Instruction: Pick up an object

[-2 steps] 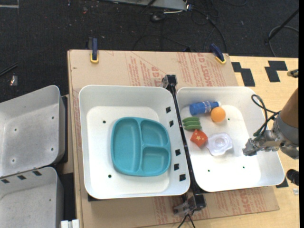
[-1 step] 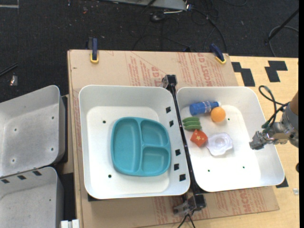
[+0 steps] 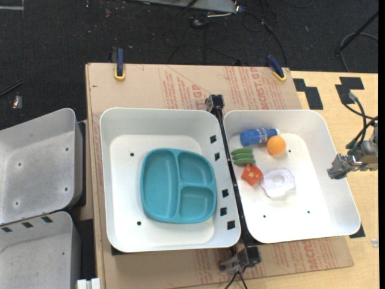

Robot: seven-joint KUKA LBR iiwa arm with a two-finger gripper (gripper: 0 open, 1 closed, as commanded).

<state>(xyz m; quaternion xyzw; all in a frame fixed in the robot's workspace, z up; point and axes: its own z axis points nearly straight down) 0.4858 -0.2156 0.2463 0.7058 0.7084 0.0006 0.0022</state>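
Dark floor with cables and bits of mess lies all around my work spot. On it sits the brown cardboard surface (image 3: 180,89) with two blue and yellow clamps at its far edge. Two white bins rest side by side on it.

I use the blue tray (image 3: 178,185) as my marker. It has three sections and lies flat in the left bin (image 3: 120,131). To the right of the tray, past the dark strip where the bins meet, is the right bin (image 3: 319,215). All the small things are in there. Nearest the tray are a green thing (image 3: 243,156) and a red thing (image 3: 252,174). Up and right from the tray is a blue bottle (image 3: 258,136) lying on its side, with an orange ball (image 3: 276,145) touching its end. A clear plastic piece (image 3: 279,183) lies just right of the red thing.

Far right of the tray, at the outer rim of the right bin, I can see the pincer (image 3: 340,168). It is small, grey and blurry, and most of the arm behind it is cut off by the picture edge. I cannot tell how far it is open. I see nothing in its grip, and it sits well apart from the small things.

Left of the tray, off the cardboard, lie two spare white bins, partly cut off.
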